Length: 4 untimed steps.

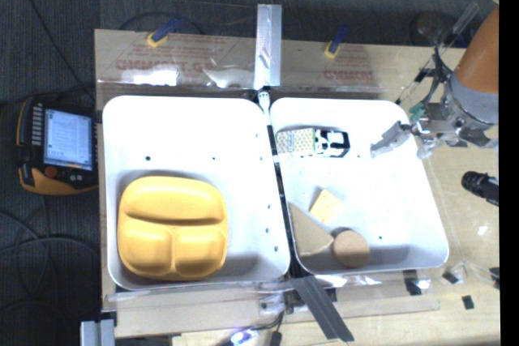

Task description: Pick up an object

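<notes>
Gripper: over right bin's upper right; jaw state unclear.
Nearest object: patterned packet, lying leftward, long axis across the bin.

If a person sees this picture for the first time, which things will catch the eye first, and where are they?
The eye falls first on the big yellow rounded foam-like block, which lies in the lower part of the left white bin. Next comes the grey arm with the orange band at the right edge, its gripper over the upper right corner of the right white bin. A small patterned flat packet lies at that bin's upper left.
</notes>
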Available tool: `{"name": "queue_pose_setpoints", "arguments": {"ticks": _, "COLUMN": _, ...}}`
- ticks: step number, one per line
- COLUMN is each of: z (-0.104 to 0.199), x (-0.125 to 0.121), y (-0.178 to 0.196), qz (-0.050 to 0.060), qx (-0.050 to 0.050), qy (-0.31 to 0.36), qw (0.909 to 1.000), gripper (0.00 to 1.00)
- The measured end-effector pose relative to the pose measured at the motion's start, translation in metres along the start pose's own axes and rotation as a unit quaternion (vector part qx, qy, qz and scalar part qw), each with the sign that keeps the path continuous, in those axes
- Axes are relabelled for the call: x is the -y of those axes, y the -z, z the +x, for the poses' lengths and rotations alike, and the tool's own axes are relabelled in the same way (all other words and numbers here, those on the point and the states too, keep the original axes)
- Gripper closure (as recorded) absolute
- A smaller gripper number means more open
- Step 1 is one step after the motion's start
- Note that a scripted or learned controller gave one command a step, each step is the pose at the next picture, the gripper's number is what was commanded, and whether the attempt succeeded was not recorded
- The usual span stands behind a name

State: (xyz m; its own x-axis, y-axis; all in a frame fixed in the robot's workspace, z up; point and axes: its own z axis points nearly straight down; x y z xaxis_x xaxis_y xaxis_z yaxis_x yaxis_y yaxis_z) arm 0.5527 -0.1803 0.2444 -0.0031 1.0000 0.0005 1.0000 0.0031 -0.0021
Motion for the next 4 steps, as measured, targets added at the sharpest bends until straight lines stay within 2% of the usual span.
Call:
{"name": "queue_pose_setpoints", "arguments": {"ticks": 1, "z": 0.001, "x": -0.001, "y": 0.008, "qz": 0.001, "qx": 0.000, "qy": 0.001, "qw": 1.0000, "gripper": 1.00}}
{"name": "queue_pose_setpoints", "arguments": {"ticks": 2, "z": -0.034, "x": -0.011, "y": 0.151, "qz": -0.001, "qx": 0.002, "qy": -0.044, "qw": 0.9990, "gripper": 1.00}}
{"name": "queue_pose_setpoints", "arguments": {"ticks": 3, "z": -0.033, "x": -0.049, "y": 0.189, "qz": 0.000, "qx": 0.002, "qy": -0.151, "qw": 0.9885, "gripper": 1.00}}
{"name": "queue_pose_setpoints", "arguments": {"ticks": 4, "z": -0.032, "x": -0.050, "y": 0.199, "qz": 0.000, "qx": 0.004, "qy": -0.150, "qw": 0.9887, "gripper": 1.00}}
